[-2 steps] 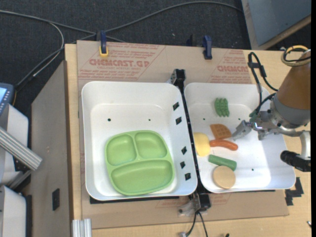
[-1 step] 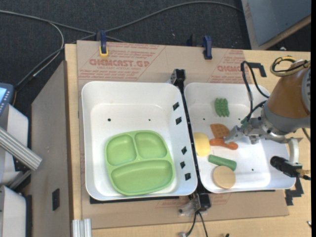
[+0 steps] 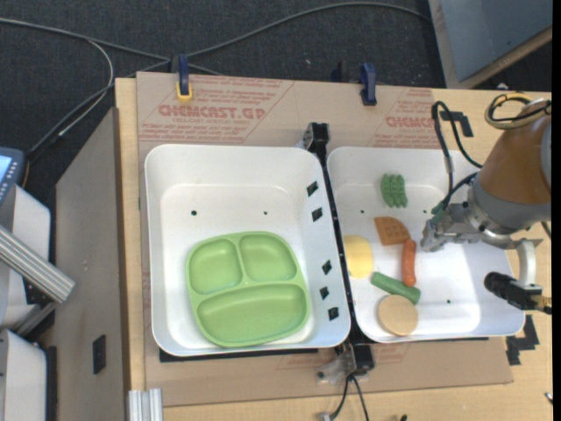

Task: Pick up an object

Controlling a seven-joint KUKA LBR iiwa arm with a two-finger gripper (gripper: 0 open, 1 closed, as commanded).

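Over the right bin (image 3: 456, 318), your pincer (image 3: 436, 235) hangs just beside the carrot (image 3: 409, 262), grip state indiscernible, nothing seen held.

Green divided tray (image 3: 248, 288) in left bin (image 3: 166, 235); cardboard sheet (image 3: 228, 103), perhaps clamped, beneath.

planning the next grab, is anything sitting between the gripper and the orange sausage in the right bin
Nothing visible does. The gripper hangs just right of the orange sausage, with bare right bin floor between them. The brown toast piece lies to the sausage's upper left, off that path.
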